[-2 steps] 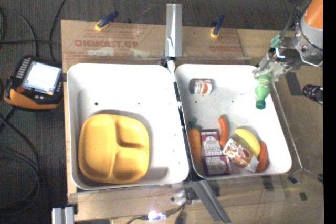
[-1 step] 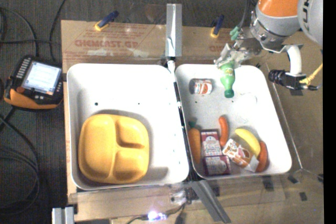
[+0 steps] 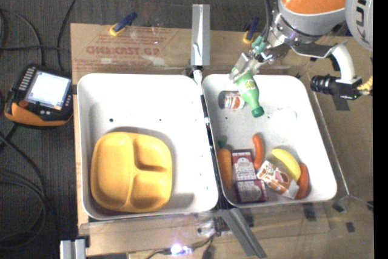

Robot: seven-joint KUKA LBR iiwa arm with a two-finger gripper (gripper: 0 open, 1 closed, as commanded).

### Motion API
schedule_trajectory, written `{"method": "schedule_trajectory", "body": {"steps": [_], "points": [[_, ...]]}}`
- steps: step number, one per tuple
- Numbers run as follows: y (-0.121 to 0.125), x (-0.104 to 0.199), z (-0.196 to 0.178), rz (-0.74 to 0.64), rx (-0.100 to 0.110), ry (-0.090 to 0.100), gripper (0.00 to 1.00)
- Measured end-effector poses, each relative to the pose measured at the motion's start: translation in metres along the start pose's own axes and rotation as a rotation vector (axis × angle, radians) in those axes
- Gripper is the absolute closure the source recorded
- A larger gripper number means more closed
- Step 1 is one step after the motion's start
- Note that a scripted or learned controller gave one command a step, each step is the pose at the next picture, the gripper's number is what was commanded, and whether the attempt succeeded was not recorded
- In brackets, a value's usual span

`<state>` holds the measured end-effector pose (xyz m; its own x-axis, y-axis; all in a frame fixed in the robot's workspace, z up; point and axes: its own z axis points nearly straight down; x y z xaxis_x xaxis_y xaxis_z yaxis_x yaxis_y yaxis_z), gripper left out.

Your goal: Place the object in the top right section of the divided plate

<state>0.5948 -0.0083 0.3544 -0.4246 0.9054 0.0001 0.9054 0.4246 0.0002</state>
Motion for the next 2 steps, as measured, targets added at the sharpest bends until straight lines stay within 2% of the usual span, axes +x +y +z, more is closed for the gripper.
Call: {"method": "schedule_trajectory", "body": {"steps": [1,2], "points": [[-0.026,0.071,0.101,-0.308,0.002,0.003,1.0],[-0.068,0.118,0.146,-0.58,0.001,0.003,1.0]]}}
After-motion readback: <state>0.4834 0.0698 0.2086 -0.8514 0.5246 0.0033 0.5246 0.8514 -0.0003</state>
